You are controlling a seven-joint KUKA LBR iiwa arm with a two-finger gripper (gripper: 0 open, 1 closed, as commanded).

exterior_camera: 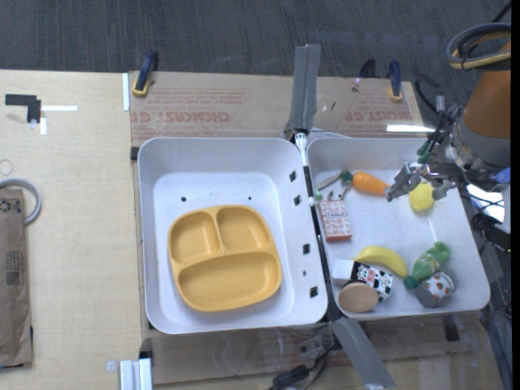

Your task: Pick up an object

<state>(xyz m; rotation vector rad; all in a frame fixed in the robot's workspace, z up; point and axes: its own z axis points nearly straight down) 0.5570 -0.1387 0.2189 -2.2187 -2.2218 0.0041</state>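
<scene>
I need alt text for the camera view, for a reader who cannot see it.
A grey arm with an orange band reaches from the right into the right white bin, its two-finger gripper at a small yellow lemon-like object among toy foods. The left white bin holds a yellow divided plate.

2 white bins (154, 218), 1 yellow plate (224, 257), 1 banana (382, 257), 1 carrot (367, 184).

A dark grey carpet floor (203, 19) is running along the far side. A light wood bench (65, 218) is sitting on the left w/ a brown paper bag (14, 275) lying at its left edge. Brown cardboard (211, 108) is lying flat under 2 white bins, held by blue clamps (146, 71) at the far edge.
</scene>
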